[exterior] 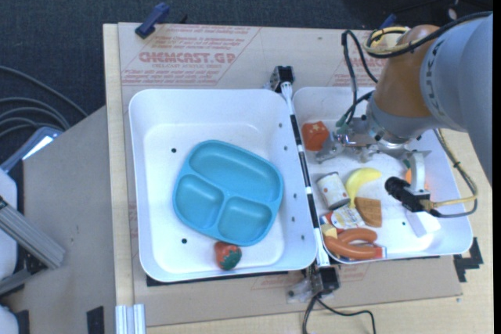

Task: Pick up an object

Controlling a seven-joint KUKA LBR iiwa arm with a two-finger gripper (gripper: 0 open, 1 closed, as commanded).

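My gripper (354, 143) hangs low in the right bin (448, 240), under the grey wrist with the orange band. It sits just right of a small red-orange fruit (315, 134) and just above a yellow banana-shaped piece (362, 180). Below these lie a white cylinder with a label (330, 188), a brown toast slice (369, 210) and a red hot dog (356, 240). The wrist hides the gripper's tips, and I see nothing held.
The left bin (142, 168) bears a blue divided plate (227, 192) and a red strawberry-like toy (228, 254) by its front wall. A black divider rail (301, 168) runs between the bins. Cables loop from the wrist over the right bin's right side.
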